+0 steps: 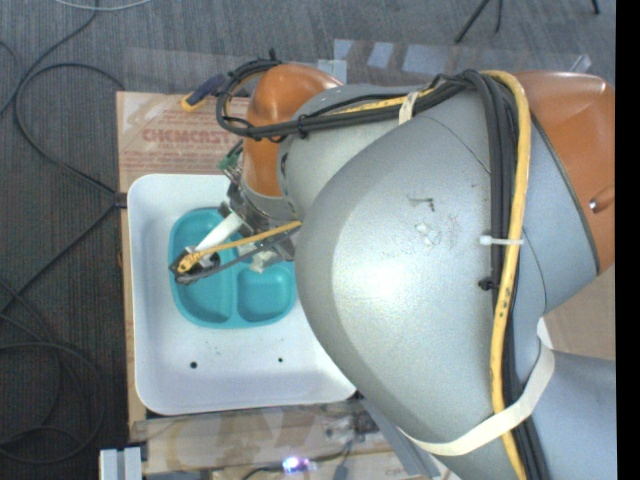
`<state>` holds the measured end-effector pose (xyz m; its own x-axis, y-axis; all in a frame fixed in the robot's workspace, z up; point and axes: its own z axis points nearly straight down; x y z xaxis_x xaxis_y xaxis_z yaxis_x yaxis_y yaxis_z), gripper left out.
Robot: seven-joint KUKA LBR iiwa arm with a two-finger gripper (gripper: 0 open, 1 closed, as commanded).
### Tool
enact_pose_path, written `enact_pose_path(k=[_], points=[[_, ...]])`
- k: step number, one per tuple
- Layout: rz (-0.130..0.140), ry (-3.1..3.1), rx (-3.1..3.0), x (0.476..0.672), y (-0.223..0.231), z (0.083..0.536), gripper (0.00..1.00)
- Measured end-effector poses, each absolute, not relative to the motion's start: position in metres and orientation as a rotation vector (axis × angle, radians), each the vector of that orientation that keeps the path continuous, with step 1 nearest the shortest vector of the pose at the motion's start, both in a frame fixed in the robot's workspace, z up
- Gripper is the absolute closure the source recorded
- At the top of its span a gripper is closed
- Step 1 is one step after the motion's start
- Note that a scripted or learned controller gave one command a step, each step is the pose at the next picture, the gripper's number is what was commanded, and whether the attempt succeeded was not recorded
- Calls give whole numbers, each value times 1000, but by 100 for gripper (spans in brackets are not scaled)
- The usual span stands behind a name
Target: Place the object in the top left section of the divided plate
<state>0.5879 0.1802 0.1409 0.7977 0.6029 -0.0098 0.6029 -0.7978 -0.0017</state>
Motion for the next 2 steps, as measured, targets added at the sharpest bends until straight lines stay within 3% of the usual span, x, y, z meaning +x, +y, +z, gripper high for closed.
enact_pose_path(k=[1,2], points=[[-14,998,2976,588,180,141,0],[-29,1002,2974,587,180,146,100]])
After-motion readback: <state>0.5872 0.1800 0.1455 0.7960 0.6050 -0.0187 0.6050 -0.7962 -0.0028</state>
